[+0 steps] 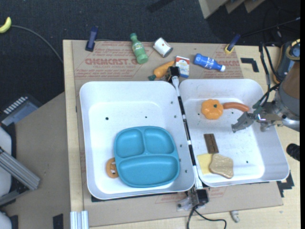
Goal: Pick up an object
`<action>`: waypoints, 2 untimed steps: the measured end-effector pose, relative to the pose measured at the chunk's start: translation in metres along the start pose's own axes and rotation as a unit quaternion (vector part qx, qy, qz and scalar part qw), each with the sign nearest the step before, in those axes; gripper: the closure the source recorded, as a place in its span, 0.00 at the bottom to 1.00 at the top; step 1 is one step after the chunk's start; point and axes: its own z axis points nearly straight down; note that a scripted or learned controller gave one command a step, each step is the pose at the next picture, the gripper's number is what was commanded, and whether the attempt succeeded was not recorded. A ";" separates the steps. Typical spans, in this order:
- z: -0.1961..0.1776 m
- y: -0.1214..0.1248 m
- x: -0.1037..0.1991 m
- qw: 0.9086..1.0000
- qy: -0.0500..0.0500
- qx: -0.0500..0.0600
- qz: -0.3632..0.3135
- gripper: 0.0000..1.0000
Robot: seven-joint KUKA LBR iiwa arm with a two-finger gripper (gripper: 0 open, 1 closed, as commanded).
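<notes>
Orange and small, a toy pumpkin (211, 109) sits at the far side of the right bin (267, 171), left of the gripper (242, 123), which hangs over the bin floor with nothing between its parted fingers. Nearer lie a brown bar (210, 143), cheese slice (204, 162) and bread piece (222, 166). A blue divided plate (146, 155) fills the left bin (95, 109).

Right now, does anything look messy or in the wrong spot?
Yes. Several toys lie outside the bins on the board behind them: a green bottle, a blue bottle, a small white can and a little carton, all tipped over. In the left bin, a pretzel sits half tucked under the blue plate.
</notes>
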 end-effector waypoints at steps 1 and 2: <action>0.083 0.045 0.057 1.000 0.001 0.002 -0.001 0.00; 0.131 -0.001 0.057 1.000 0.000 0.001 0.000 0.00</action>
